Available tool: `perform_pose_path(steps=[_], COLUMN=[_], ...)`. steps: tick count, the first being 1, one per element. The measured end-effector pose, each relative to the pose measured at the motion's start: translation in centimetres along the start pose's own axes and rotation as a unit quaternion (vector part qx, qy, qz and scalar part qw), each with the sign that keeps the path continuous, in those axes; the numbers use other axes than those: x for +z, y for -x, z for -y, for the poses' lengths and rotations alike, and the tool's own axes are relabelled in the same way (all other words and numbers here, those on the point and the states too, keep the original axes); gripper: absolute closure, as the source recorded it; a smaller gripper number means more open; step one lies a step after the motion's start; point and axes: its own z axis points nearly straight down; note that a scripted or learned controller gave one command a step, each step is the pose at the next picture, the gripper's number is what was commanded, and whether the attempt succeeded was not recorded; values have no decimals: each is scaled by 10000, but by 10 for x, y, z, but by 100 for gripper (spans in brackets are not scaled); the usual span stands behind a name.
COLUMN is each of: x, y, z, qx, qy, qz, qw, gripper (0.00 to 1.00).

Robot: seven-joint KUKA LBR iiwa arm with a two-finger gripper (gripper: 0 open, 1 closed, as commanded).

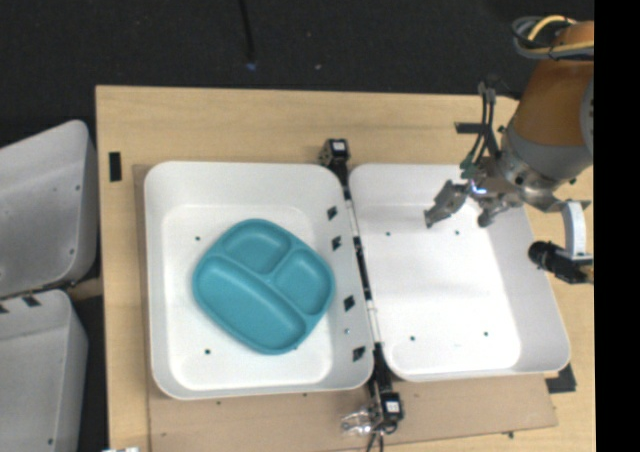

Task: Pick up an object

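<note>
While gripper (pixel 466 206) hovers spread, plate (pixel 262 285) lies apart

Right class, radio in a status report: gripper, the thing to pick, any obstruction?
Gripper open, over right white bin, holding nothing. Teal plastic divided plate flat in left white bin. Nothing on the plate.

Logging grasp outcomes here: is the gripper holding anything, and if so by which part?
Nothing is held. The gripper hangs open over the right bin; the teal plate lies in the left bin.
</note>
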Motion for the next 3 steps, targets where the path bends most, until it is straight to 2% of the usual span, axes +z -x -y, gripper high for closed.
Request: perform_pose_path(steps=[1, 2, 3], x=[-8, 54, 101], y=[0, 3, -2], z=[-3, -7, -3], qx=[-17, -3, 9], qy=[64, 43, 48], qz=[9, 13, 11], qw=[10000, 10000, 10000], gripper=[0, 0, 0])
